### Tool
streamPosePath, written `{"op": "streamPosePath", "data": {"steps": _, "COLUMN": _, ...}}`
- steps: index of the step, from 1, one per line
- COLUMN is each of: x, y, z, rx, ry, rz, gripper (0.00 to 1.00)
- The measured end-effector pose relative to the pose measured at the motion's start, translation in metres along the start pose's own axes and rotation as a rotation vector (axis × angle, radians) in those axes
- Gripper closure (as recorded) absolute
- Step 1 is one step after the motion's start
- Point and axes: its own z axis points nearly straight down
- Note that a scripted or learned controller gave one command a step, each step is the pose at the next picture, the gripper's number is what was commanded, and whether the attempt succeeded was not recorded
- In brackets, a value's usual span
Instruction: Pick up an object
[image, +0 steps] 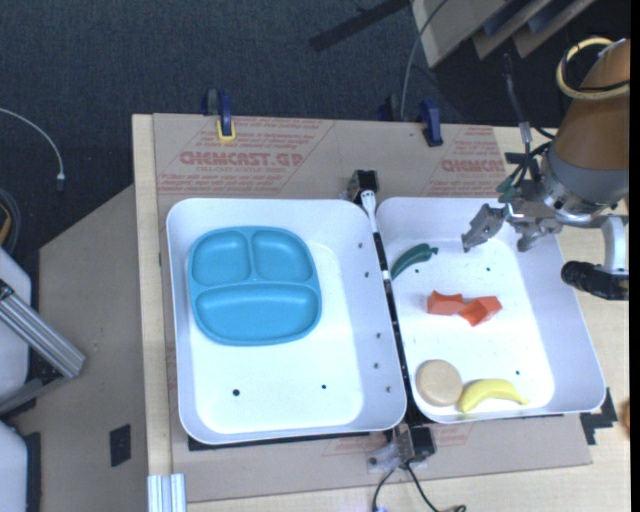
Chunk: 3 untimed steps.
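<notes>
Claw: gripper sits over the far part of the right bin; we read its two fingers as parted, with nothing between them.
Arm: grey wrist with the orange band above it, reaching in from the right of the camera view.
Candidates: green piece, orange-red piece, tan round piece, yellow banana, all lying in the right bin.
Nearest thing: we judge the green piece closest; it lies just left of the claw and a little nearer the camera, close to the wall shared with the left bin.
Long axis: green piece runs on a slant, from lower left up to the right, so its upper end points roughly toward the claw.
Next nearest: orange-red piece, toward the camera from the claw, long axis roughly left to right.
Far ones: tan round piece and banana touch or nearly touch, at the bin's near edge, well apart from the claw.
Left bin: holds a blue divided plate.
Task state: nothing picked yet, in our judgement.
Risk: green piece is near the bin wall, so a finger may catch the rim.
</notes>
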Motion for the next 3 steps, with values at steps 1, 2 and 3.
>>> {"op": "streamPosePath", "data": {"steps": 1, "x": -0.002, "y": 0.007, "z": 0.045, "rx": 0.000, "ry": 0.000, "rz": -0.001, "gripper": 0.00}}
{"op": "streamPosePath", "data": {"steps": 2, "x": -0.001, "y": 0.009, "z": 0.088, "rx": 0.000, "ry": 0.000, "rz": -0.001, "gripper": 0.00}}
{"op": "streamPosePath", "data": {"steps": 3, "x": -0.001, "y": 0.010, "z": 0.075, "rx": -0.006, "ry": -0.001, "rz": -0.001, "gripper": 1.00}}
